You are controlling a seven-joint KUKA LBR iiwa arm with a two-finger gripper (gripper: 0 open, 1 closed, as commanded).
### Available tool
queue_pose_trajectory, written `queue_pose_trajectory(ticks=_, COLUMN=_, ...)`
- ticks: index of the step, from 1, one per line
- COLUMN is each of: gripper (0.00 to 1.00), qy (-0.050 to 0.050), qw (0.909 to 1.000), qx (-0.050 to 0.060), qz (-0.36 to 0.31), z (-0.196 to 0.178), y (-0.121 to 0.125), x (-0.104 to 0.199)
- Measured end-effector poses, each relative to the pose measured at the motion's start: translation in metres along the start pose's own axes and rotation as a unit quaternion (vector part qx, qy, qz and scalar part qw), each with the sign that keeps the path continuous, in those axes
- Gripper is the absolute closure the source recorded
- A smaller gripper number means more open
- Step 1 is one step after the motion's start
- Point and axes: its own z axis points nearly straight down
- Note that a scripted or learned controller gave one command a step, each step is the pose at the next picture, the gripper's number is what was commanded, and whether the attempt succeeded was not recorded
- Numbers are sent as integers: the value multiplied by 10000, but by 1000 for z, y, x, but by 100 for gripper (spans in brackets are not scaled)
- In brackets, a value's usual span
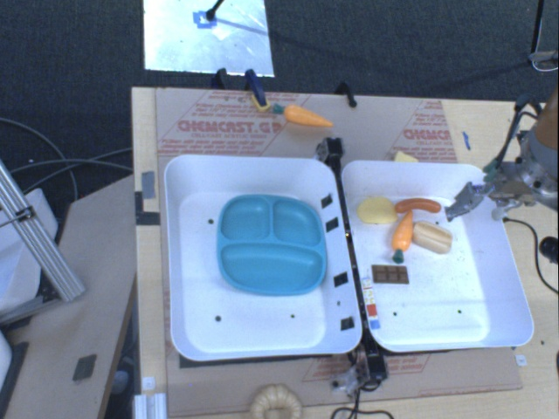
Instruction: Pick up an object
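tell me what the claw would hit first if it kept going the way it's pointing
Probably the red toy sausage, which lies nearest along the line from the claw, pointing toward the view's left. The claw's height is unclear, so it might pass above it.

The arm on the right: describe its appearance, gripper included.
The gripper is a grey metal piece tapering to a dull, narrow tip. Behind it sits a bulkier grey wrist block with thin dark cables looping around it. An orange patch shows above the wrist.
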Motion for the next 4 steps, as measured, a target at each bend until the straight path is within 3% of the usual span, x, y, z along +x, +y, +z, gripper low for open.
queue_pose_trajectory(ticks=1, gripper=0, qy=-13, qw=10000, qx=-61, qz=-15, z=-7, y=2, x=0)
queue_pose_trajectory(ticks=4, gripper=0, qy=-7, qw=10000, qx=-41, qz=-5, z=154, y=-8, x=16)
